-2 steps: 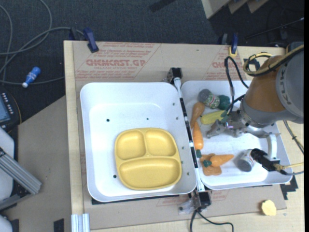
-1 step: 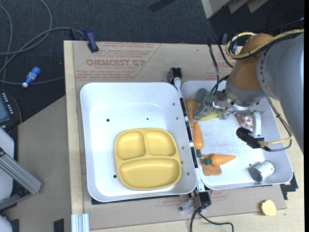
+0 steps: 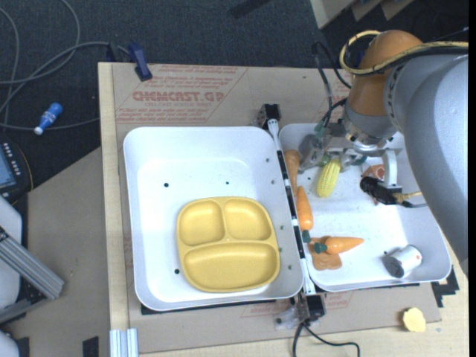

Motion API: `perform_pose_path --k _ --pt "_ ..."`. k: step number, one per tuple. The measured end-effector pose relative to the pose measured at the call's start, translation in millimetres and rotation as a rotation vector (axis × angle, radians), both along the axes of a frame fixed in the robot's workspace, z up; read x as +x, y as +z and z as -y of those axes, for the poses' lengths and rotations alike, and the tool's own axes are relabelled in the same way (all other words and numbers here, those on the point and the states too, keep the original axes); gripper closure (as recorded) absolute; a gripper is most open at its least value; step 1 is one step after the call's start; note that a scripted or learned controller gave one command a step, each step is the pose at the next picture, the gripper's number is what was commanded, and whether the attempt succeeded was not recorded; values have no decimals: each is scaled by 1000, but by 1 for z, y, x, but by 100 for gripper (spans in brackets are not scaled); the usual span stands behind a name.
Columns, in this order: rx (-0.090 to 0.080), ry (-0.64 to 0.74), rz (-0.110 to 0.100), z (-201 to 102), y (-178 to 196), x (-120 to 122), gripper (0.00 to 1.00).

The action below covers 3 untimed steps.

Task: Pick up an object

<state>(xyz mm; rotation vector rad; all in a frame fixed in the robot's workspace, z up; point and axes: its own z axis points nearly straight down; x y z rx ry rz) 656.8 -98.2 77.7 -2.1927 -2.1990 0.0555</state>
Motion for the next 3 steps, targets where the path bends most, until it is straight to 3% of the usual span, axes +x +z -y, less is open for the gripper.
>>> perform_pose_path --k 1,2,3 --pt "1 -7 43 18 7 -58 0" --pt "-1 -3 51 16 17 -54 100" --pt "3 7 65 -64 140 -64 100"
